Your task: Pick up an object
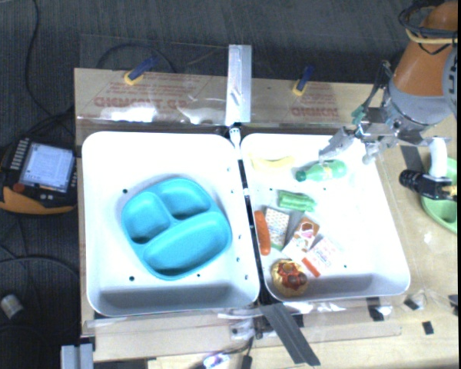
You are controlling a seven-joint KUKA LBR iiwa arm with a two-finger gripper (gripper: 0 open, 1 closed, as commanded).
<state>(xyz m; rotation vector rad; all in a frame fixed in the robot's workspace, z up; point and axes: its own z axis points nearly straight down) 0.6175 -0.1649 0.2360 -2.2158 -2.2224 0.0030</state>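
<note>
The right bin (384,229) holds several small items. A green bottle (320,171) lies on its side near the back, with a yellow piece (270,160) to its left. Further forward are a green packet (295,201), an orange stick (262,231), a patterned card (276,225), two snack packets (305,233) (323,256) and a round red-and-yellow item (290,277). My gripper (339,143) hangs over the bin's back right corner, just above and right of the green bottle. Nothing is seen in its grasp.
The left bin (100,283) holds a blue divided plate (177,225). A metal divider (239,83) stands at the back between the bins. A green dish (446,210) sits on the bench to the right of the right bin.
</note>
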